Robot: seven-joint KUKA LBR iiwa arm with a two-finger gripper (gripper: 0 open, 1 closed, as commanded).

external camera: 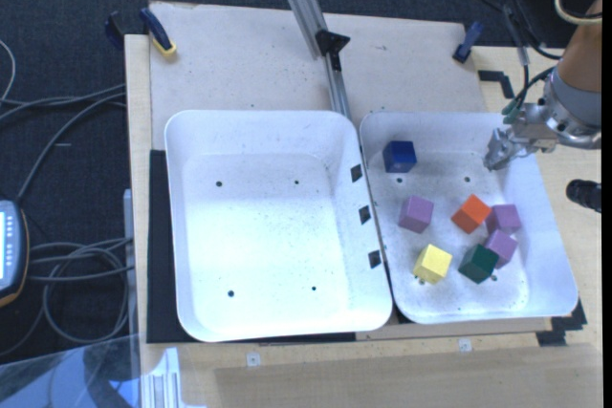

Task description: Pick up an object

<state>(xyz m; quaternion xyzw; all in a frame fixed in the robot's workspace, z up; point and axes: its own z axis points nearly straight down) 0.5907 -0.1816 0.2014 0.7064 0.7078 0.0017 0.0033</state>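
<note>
gripper (499, 155) hovering over upper right of right bin (550, 234), nothing visibly held; open or shut: cannot tell. Orange block (469, 213) nearest, just below-left, crowded by two purple blocks (503, 231) and green block (478, 263). Blue block (400, 156) standing alone to the left, looks the easier target. Probably approach step, pre-grasp. Next: pick one block, centre over it, descend

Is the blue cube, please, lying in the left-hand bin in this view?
No, the blue cube sits in the right bin, near its upper left corner, with the other coloured blocks.
</note>
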